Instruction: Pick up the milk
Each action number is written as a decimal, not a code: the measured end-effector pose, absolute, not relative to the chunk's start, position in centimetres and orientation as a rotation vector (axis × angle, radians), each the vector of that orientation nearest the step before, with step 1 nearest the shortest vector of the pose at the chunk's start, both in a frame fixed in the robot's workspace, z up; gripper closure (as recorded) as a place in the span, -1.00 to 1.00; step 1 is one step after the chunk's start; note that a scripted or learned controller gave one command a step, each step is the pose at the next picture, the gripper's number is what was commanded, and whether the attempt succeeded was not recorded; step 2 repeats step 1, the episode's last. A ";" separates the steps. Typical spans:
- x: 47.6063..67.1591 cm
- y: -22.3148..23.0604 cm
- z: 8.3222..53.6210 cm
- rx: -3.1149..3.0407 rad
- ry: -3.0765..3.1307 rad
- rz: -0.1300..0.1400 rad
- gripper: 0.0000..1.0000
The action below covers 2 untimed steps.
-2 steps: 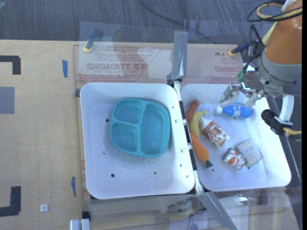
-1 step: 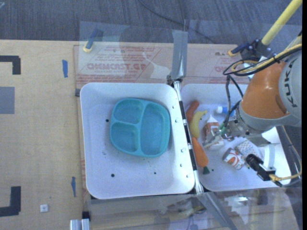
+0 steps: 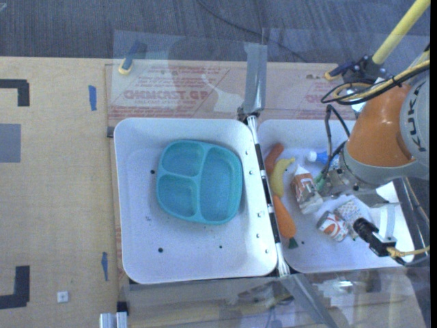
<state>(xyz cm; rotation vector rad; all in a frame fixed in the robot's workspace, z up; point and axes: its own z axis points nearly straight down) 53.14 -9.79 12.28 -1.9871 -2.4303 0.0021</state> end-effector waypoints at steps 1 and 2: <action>57.3 -3.5 18.4 -1.902 -2.498 0.002 1.00; 57.3 -3.5 18.4 -1.902 -2.498 0.002 1.00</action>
